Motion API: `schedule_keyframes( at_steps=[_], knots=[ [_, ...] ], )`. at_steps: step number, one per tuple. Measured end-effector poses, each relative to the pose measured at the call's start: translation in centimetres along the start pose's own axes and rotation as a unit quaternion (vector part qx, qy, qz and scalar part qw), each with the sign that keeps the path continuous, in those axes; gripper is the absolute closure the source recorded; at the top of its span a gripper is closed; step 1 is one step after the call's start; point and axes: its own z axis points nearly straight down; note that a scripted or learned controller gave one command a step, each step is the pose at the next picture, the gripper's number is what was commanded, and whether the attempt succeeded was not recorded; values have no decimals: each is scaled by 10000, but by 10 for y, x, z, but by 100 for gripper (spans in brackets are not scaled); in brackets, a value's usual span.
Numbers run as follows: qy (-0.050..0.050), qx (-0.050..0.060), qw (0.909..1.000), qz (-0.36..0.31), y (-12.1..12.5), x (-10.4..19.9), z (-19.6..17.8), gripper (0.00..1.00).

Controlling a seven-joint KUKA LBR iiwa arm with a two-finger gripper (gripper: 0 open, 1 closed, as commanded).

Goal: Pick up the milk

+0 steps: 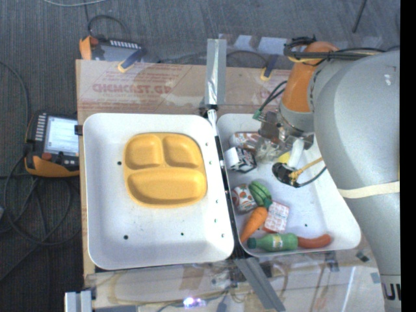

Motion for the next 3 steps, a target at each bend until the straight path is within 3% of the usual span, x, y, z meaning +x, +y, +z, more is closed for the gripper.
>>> schedule_keyframes(
  at_steps=[1, 2, 3],
  knots=[
    [88, -161, 9983, 554, -22, 67, -94, 100],
    [86, -163, 9985, 518, -1, 43, -192, 100],
    [99, -150, 9965, 821, -38, 115, -211, 100]
  ],
)
